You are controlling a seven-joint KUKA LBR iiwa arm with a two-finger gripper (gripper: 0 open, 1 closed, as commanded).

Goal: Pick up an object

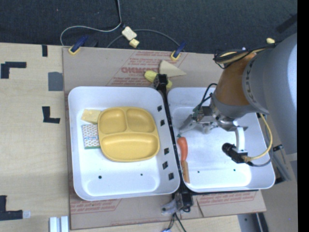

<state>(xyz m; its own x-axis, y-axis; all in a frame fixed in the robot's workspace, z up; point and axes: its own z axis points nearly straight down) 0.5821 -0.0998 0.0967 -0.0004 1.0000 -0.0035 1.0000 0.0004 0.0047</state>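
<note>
Gripper (200, 122) is seen low in the right bin (219, 178), near its upper-left part; finger spread cannot be told, the wrist hides it. Nothing is seen held. Arm (270, 81) is reached in from the right, bent down over the right bin, orange band (234, 83) just above the wrist. One orange carrot-like object (182, 149) is lying along the right bin's left wall, below-left of the gripper, apart from it. Two white bins are counted, side by side. In the left bin (116, 182): one yellow divided tray (128, 133), one pale yellow piece (90, 115) and one patterned block (90, 135), both tucked at the tray's left edge.
</note>
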